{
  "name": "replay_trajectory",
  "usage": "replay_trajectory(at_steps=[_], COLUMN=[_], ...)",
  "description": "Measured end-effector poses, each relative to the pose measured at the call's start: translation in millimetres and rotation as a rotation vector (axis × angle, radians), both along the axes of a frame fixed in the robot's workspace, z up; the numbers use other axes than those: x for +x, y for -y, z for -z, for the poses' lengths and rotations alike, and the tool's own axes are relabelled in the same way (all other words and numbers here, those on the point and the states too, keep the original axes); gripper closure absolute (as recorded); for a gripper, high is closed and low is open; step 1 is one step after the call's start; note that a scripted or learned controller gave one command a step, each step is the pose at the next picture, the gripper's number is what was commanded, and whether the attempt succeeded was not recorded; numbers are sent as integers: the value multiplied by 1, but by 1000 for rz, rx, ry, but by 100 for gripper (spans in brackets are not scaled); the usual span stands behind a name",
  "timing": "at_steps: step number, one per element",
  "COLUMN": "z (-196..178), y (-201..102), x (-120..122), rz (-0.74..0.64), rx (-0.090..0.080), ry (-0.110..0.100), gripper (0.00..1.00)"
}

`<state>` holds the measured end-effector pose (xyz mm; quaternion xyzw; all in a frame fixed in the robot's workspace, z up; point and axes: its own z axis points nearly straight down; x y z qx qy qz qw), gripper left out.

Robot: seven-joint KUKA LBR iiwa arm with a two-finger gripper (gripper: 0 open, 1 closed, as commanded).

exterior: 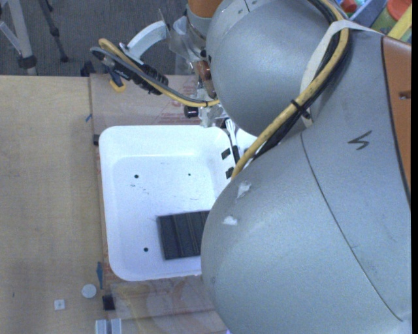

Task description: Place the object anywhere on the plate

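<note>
Grey arm casing [313, 215] looms closest to the lens, covering the view from about twelve o'clock round to six, with a yellow cable [294, 107] and black cable strapped across it and an orange band [202, 6] at the top edge. Beneath it lies a shallow white bin [130, 150] on the tan bench [39, 196]. A dark ribbed rectangular block [179, 235] rests flat on the bin floor toward five o'clock, its right end hidden under the arm. Wrist hardware [206, 114] sits at the bin's far rim near one o'clock; I cannot tell whether the gripper is open or closed. Small loose bits [88, 291] lie at seven o'clock.
</note>
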<state>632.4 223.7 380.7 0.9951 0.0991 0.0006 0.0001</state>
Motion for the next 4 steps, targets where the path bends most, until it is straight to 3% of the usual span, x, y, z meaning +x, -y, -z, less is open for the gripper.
replay_trajectory(at_steps=[1,3,4], z=[88,82,-54], y=[0,-1,-1], x=[6,18,8], rz=[-29,-3,-133], rx=[-1,0,-1], ry=[-2,1,-2], gripper=[100,100,100])
